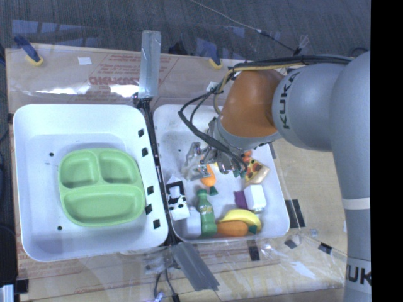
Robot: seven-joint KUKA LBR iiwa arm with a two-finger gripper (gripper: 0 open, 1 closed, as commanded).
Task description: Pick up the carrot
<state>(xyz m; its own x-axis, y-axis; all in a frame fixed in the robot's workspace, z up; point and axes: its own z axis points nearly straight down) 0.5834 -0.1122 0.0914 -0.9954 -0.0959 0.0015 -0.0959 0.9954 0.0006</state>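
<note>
My arm [315, 99] reaches in from the right, its orange band [249, 106] sitting over the far half of the right bin [165, 137]. Below the band my claw [211, 162] hangs down into that bin, with its metal fingers [192, 159] pointing toward the bin's left side. From this slanted look I cannot tell whether the claw is spread or pressed together, since the fingers blur into the cables and the wrist above them.

The carrot [210, 181] lies in the middle of the right bin, a small orange piece with a bit of green at its near end, just beside and slightly nearer than my claw. It may be touching a fingertip, but I cannot tell that for sure, and I do not see it between the fingers.

Nearer in the same bin a green bottle [204, 212] lies with its orange neck pointing toward the carrot. To its right a banana [242, 217] rests on top of an orange fruit [233, 229] against the near wall. A white block [255, 197] sits by a purple piece [240, 199], and a pizza slice [255, 170] lies close under my wrist on the right.

The left bin [38, 231] holds a green divided plate [101, 186], lying flat. Both bins sit side by side on the surface [94, 71].
</note>
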